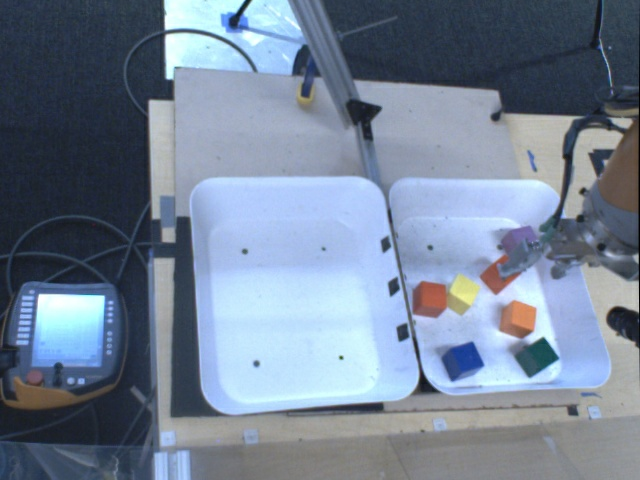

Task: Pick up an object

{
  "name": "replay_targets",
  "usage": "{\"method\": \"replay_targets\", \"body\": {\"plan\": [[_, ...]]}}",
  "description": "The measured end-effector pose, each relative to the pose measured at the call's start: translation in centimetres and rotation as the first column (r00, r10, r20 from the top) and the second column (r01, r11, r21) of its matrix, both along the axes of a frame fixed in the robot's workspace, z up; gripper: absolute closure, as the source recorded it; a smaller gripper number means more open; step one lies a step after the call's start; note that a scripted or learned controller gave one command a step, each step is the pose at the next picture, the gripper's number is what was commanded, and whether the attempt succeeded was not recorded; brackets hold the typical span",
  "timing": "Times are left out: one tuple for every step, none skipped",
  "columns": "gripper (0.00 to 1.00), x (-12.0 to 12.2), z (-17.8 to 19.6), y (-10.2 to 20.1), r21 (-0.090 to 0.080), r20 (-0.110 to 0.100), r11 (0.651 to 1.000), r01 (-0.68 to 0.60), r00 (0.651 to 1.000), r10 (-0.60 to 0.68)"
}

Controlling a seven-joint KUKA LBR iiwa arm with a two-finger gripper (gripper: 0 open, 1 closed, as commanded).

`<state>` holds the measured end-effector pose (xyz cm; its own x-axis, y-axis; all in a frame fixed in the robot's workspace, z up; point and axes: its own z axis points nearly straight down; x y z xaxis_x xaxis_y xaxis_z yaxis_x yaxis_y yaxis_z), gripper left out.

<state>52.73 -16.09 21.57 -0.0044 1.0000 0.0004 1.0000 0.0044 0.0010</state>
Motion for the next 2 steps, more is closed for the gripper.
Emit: {"method": "replay_targets", "body": {"plan": [[0.0, 0.0, 0.0, 0.0, 0.0, 0.001, 1.0, 0.001, 1.0, -0.001], [0.0, 0.5, -5.5, 0.9, 0.001, -0.004, 1.0, 0.001, 1.0, -0.001]]}}
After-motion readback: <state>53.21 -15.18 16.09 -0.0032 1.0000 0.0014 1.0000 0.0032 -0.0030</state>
